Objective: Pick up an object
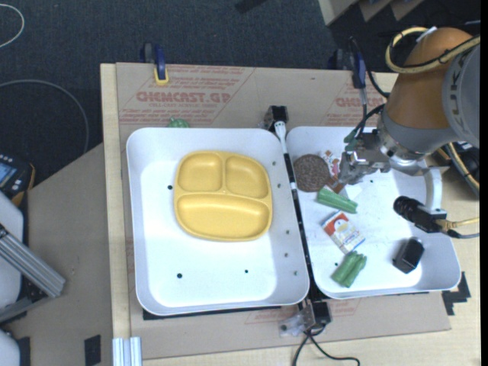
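My gripper [347,170] hangs over the upper middle of the right bin [438,277], the arm coming in from the right. Just left of it lies a brown round disc [309,171]. A light green block [336,200] lies right under the gripper, a little below its tip. Further down sit a red and white packet [342,230] and a green ridged piece [349,268]. A small black object [408,255] rests at the bin's right side. I see nothing between the fingers.
A yellow divided plate [223,195] sits in the left bin [152,265]. A black cylinder [415,213] with a cable sticks out from the arm over the right bin. Clamps stand on the bench's far edge.
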{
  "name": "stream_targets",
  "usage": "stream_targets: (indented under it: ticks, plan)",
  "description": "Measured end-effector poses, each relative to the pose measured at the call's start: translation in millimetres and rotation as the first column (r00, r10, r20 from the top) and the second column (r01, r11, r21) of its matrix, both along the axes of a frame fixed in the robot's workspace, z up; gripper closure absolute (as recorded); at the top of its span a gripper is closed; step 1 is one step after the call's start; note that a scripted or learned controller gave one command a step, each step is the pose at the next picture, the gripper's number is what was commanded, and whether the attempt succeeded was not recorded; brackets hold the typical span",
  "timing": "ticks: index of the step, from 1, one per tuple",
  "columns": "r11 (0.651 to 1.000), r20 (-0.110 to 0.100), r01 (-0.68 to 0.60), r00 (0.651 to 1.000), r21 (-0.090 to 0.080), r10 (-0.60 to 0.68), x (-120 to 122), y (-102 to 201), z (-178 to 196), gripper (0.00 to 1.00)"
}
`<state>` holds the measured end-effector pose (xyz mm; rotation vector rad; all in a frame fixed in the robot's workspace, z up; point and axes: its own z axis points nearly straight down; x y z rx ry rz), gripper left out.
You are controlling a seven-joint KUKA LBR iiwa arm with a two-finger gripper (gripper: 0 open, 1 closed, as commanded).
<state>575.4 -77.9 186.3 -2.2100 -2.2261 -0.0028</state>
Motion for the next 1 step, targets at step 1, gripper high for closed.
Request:
stream_targets:
  ticks: [1]
  plan:
    - [1.000,-0.002,0.002,1.000,-0.002,-0.002,-14.2,54.4,-1.7,1.00]
